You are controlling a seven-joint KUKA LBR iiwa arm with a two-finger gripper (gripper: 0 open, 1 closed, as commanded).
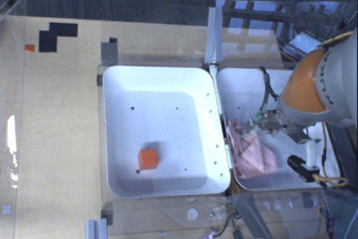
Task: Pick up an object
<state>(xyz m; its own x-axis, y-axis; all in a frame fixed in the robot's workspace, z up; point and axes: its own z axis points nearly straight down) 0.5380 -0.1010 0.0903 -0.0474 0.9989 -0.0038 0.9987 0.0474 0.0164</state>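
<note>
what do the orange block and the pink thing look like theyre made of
The orange block looks rigid, maybe foam or painted wood: flat matte faces, crisp edges. The pink thing looks like soft cloth: crumpled folds, limp outline. Both are guesses from appearance alone.

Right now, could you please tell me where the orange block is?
The orange block lies in the left bin, near its front-left corner, well apart from the pink cloth in the right bin.
</note>
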